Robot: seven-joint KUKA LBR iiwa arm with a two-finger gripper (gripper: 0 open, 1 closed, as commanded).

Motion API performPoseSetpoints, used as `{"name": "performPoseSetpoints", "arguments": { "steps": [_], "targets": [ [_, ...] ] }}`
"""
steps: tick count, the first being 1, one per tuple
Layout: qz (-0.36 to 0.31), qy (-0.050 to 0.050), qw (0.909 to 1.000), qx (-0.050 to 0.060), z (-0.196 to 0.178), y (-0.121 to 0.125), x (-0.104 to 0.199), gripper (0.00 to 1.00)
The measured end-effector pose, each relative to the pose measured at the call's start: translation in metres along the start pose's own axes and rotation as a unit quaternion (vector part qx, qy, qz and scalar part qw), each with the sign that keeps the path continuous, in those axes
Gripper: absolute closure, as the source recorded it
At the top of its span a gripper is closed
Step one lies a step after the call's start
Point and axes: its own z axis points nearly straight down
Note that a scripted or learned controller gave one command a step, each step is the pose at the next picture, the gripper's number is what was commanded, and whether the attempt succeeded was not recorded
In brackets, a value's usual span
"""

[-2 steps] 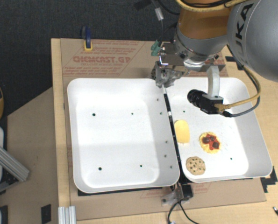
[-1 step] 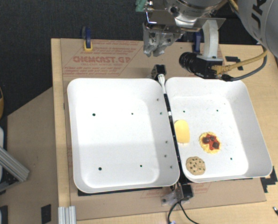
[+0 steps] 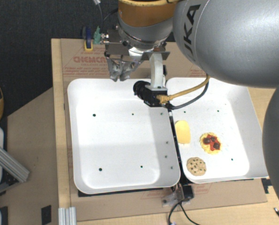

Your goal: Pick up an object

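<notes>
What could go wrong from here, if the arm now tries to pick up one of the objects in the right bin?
1. The gripper hangs over the left bin's far edge, while the cookie, pizza and yellow piece lie in the right bin; a descent here would likely grab nothing.
2. The yellow piece lies close to the bin wall, which may block a finger.
3. The cable might snag.

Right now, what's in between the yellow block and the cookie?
Nothing. In the camera view, the yellow block and the cookie have just bare white floor of the right bin between them. The little pizza sits off to the side.
</notes>
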Motion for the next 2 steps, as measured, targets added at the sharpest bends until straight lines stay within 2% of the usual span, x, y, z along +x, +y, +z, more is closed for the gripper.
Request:
{"name": "performPoseSetpoints", "arguments": {
  "steps": [1,2],
  "targets": [
    [0.004,-0.001,1.0,0.0,0.068,0.009,-0.004,1.0],
    [0.002,0.002,1.0,-0.007,0.034,-0.01,-0.004,1.0]
  ]
}}
